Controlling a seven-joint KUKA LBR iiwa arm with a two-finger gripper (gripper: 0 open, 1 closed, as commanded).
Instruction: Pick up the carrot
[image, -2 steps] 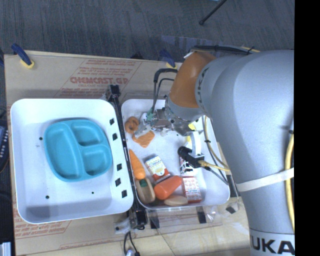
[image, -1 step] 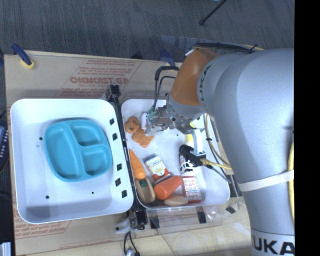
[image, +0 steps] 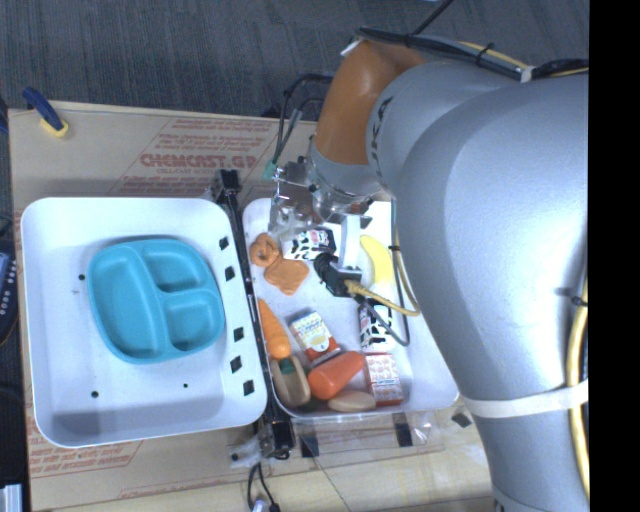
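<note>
A: Where is the carrot?

B: In the right bin, lying along its left wall, thick end toward the near side, tip pointing up toward the doughnut. It is a smooth orange cone, likely hard plastic, so slippery along its taper.

A: And the gripper?

B: At the far end of the same bin, above the doughnut and the flat orange piece. It is well apart from the carrot. The wrist and cables crowd it, and I cannot tell whether it is spread or closed; nothing is visibly gripped.

A: What could go wrong?

B: Several things, as I judge it. The carrot hugs the wall, so one side of the tool may strike the rim or the black divider clips instead of sliding down beside it. A small boxed item sits just beside it on the right, and a wooden-looking block touches its thick end, so a descent could pinch a neighbour too, or push the carrot under them.

A: Anything confusable?

B: Yes. The stubby red-orange piece nearby is close in colour, rounder and thicker. A pinch on the narrow tip could also squirt the cone out.

A: The left bin?

B: It holds a blue compartment tray, glossy moulded plastic.
</note>
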